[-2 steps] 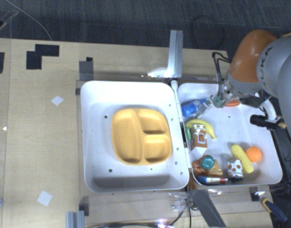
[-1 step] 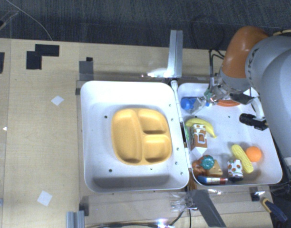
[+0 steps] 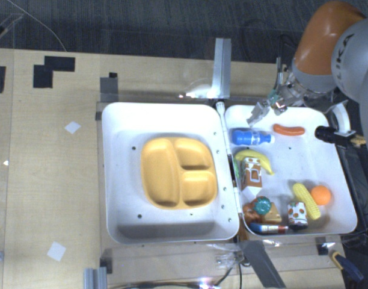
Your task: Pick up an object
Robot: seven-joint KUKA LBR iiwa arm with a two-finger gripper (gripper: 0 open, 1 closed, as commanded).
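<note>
Item 1, nearest the lens: a red-and-dark marker pen along the near wall of the right bin, far below my claw.

Item 2, my claw: it hangs over the far left corner of the right bin, fingers parted with nothing between them. I judge this a poised approach, not a grasp.

Item 3, likeliest pick: a blue bottle lying on its side just below my claw, cap end toward my right. It lies apart from its neighbours, which would leave my fingers room to close across its width.

Item 4: a red sausage beside the bottle, below and right of my claw, also lying free.

Item 5: a banana further below, touching a small brown-and-white carton; crowded, so a poorer choice.

Item 6: a teal ball on a brown toy, low in the bin.

Item 7: a corn cob against an orange ball, with a spotted cup at its near end, far below and right of my claw.

Item 8: a yellow divided tray sitting alone in the left bin, well to my claw's left and below; too broad for my fingers, by my judgement.
</note>
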